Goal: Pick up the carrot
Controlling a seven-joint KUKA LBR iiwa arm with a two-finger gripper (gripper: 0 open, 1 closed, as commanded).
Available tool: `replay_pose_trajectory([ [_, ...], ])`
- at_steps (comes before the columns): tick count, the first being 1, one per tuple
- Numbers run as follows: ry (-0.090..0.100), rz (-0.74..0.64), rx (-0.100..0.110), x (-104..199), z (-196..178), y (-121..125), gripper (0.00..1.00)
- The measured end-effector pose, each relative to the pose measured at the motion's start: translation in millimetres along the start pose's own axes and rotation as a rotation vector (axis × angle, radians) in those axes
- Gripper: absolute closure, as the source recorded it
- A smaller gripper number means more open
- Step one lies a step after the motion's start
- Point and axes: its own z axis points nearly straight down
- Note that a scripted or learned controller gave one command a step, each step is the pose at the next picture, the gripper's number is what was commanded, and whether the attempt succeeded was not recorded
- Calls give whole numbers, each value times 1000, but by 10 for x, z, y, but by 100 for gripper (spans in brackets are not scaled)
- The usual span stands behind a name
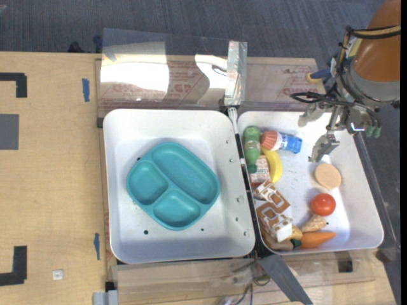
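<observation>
Arm poised over the right bin, carrot well away from it

The arm (pixel 375 49) reaches in from the right, its fingers (pixel 331 129) pointing down over the back of the right bin (pixel 369 221), spread apart with nothing between them. The carrot (pixel 316 238) lies well apart from the fingers, by the bin's near wall, beyond a tomato (pixel 323 204) and a tan disc (pixel 328 176). No labels are readable.

Carrot (pixel 316 238) in right bin (pixel 367 189); gripper (pixel 322 132) hovers far end.
</observation>
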Motion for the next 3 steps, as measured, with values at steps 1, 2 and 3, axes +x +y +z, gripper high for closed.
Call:
replay_pose_trajectory([
  [1, -9, -306, 2, 20, 1268, -12, 0],
  [2, -5, -373, 3, -14, 1543, -848, 0],
  [3, -3, -368, 0, -292, 1550, -985, 0],
])
